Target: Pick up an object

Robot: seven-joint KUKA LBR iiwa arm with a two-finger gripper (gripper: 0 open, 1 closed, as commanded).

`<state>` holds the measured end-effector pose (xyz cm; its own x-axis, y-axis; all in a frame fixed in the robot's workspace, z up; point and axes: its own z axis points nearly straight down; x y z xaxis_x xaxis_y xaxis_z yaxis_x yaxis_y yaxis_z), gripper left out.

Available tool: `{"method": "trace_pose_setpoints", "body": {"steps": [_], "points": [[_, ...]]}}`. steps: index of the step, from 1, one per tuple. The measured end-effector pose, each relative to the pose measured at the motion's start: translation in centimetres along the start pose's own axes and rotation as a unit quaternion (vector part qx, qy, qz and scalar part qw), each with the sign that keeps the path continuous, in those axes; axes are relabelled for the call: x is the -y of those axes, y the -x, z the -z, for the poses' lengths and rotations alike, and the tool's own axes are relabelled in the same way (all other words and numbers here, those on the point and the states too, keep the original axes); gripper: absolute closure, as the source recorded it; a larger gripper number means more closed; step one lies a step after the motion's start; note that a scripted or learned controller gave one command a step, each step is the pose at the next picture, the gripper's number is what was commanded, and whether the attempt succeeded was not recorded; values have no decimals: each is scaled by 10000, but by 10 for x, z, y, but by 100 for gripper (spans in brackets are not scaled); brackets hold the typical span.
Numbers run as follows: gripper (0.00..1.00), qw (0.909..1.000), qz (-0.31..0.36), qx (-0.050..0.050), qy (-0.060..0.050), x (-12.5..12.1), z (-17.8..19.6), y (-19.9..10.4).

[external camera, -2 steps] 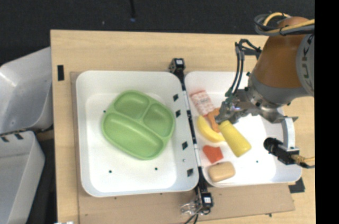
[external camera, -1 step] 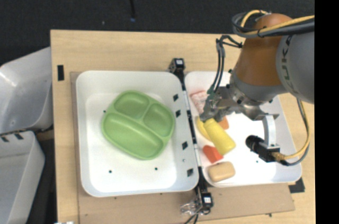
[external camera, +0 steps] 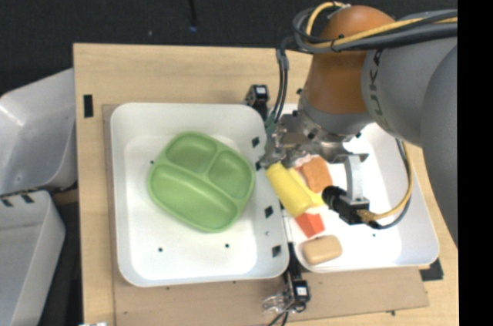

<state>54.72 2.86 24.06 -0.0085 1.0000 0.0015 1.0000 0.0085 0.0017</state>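
Here, from above, the gripper (external camera: 299, 155) hangs low over the right bin (external camera: 400, 240), just above a smooth yellow cylinder (external camera: 291, 188); whether its fingers are apart cannot be told. Judged mid-descent, it next needs a clean close. A glossy green divided plate (external camera: 202, 180) fills the left bin (external camera: 139, 255).
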Motion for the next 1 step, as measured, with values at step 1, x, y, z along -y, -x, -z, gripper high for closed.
{"method": "trace_pose_setpoints", "body": {"steps": [1], "points": [[100, 10000, -6, 1, -7, -12, -4, -45]]}}
